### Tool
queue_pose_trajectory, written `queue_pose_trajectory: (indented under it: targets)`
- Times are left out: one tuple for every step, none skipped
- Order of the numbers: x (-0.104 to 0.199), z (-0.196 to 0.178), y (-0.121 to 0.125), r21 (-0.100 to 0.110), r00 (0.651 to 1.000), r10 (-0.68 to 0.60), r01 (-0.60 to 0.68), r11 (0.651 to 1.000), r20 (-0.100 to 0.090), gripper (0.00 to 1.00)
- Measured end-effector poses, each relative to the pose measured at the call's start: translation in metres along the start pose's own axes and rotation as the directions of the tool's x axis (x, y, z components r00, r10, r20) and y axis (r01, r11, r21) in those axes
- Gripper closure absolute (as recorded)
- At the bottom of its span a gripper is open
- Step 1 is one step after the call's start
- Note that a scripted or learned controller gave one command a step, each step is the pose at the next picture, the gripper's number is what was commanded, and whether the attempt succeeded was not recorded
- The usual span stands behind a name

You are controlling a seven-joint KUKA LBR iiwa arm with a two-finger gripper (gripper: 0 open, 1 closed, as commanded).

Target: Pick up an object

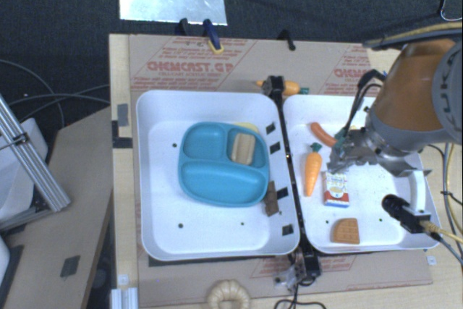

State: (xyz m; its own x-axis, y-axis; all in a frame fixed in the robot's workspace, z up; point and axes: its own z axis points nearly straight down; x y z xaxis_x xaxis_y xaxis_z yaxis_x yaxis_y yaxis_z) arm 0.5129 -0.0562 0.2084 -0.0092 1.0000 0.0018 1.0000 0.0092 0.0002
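In the right bin [376, 101] lie an orange carrot [312, 170], a reddish sausage [323, 133], a small white and red carton [336, 189] and a tan waffle piece [346, 231]. My gripper [340, 158] hangs low over the bin, just above the carton's top edge and right of the carrot. Its dark fingers are bunched together and blurred against the arm.
The left bin [163, 119] holds a blue divided tray [217, 177] with a beige block [243, 148] in its upper right compartment. A small brown piece [271, 202] lies by the divider. An orange toy [289, 88] sits behind the bins. A black cylinder [401, 212] juts at right.
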Motion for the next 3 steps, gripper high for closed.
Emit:
queue_pose_trajectory:
  targets:
    - [0.044, -0.003, -0.015, 0.000, 1.000, 0.001, -0.001, 1.000, 0.000, 1.00]
    - [0.079, -0.006, -0.021, 0.000, 1.000, 0.002, -0.002, 1.000, 0.001, 1.00]
    - [0.077, -0.026, -0.017, -0.001, 1.000, 0.003, -0.003, 1.000, 0.001, 1.00]
